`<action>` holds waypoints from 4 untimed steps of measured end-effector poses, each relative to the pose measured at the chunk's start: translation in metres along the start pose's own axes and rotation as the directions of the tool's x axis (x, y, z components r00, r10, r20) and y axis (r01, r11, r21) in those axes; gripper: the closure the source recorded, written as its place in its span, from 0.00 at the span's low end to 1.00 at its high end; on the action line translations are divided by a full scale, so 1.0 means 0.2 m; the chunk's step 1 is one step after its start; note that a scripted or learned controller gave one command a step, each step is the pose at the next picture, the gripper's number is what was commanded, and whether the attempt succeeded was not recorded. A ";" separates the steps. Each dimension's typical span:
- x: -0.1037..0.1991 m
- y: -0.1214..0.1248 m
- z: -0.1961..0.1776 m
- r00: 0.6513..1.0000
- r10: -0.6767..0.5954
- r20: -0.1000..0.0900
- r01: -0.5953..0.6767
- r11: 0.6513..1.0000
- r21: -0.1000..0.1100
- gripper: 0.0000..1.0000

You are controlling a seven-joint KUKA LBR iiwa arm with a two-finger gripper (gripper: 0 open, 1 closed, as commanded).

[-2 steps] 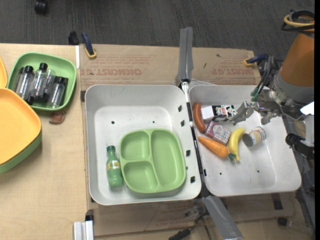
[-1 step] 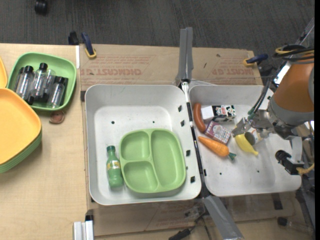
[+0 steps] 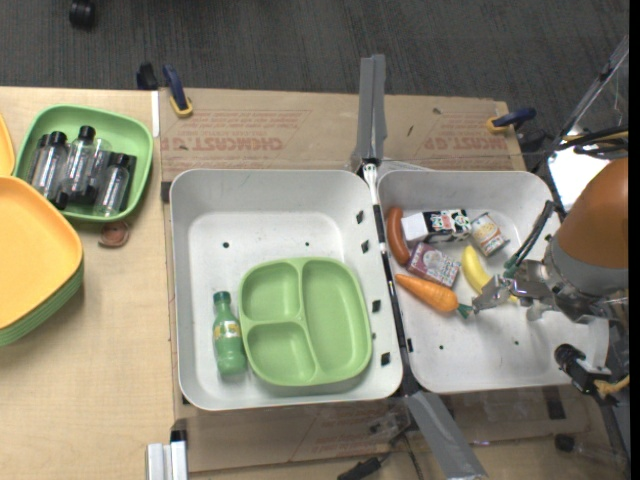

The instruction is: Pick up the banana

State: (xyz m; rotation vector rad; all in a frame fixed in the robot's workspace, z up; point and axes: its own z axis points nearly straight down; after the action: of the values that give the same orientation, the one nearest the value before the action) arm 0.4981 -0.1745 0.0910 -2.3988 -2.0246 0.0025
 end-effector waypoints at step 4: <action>-0.10 0.24 -0.81 0.975 0.224 0.003 -0.224 0.975 0.000 1.00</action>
State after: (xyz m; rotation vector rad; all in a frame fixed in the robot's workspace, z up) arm 0.5422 -0.2016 0.2530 -2.6131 -1.7429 0.0060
